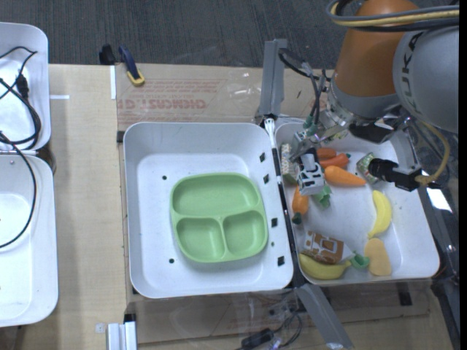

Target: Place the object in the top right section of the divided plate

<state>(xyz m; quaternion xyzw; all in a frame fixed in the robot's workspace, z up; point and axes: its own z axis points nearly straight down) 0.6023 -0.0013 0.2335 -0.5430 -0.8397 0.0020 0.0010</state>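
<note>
The big grey arm (423, 64) with its orange band is reaching in from the right and hanging over the right white bin (430, 257). Its hand (310, 175) is pointing down into the top left part of that bin, just above an orange toy carrot (344, 176). From this view nobody can tell if the hand is spread or pinching anything, because it is small and dark and mixed in with the toys. Another small carrot (300, 202) is lying just below the hand, near the wall between the two bins. A yellow banana (381, 212) is resting on the right side of that bin, and a second banana (323, 268) is lying along the bottom edge. A brown and white packet (324, 246) is sitting just above that second banana, and a pale orange piece (377, 257) is sitting beside them to the right. The left white bin (146, 217) is holding the green divided plate (217, 216), which is lying flat in the middle. The plate has one wide part at the top and two smaller parts at the bottom. The toys are all sitting in the right bin, well apart from the plate. Both bins are sitting on the light wooden worktop (80, 195).
</note>
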